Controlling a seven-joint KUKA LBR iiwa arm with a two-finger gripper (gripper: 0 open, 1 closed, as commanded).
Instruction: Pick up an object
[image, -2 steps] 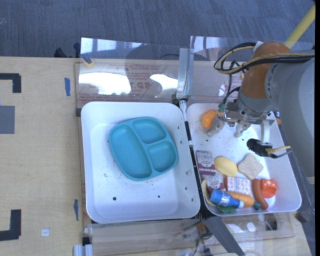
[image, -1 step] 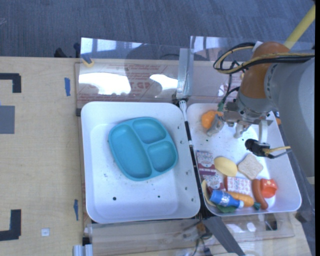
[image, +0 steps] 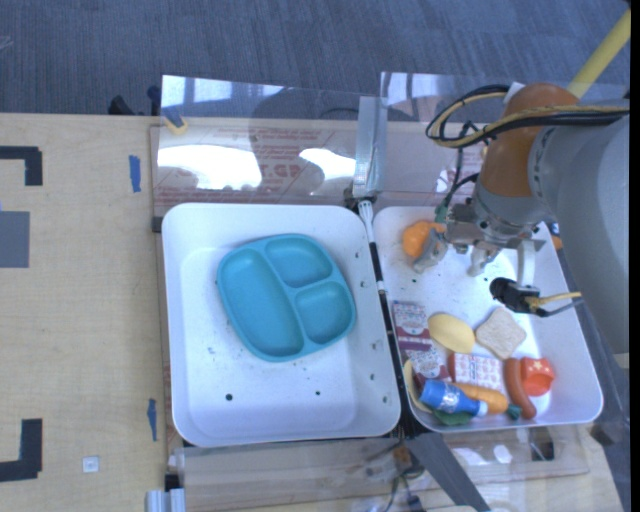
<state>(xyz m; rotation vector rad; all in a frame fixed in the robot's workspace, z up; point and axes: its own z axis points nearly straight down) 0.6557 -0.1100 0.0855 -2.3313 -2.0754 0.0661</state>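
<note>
Small orange round toy fruit (image: 416, 238): upper left of right white bin (image: 455, 290), nr its left wall. Yellow oval toy lemon (image: 452, 332) mid-bin, w/ tan toy bread slice (image: 500, 332) just beside it. Red-white printed packet (image: 410, 322) flat by left wall. Blue toy bottle (image: 443, 396), red toy sausage (image: 518, 386) & red toy tomato (image: 538, 375) bunched along btm edge.

turquoise plate (image: 287, 295), white left bin (image: 190, 330), orange toy (image: 416, 238), yellow toy (image: 452, 331), red toy (image: 538, 376)
</note>
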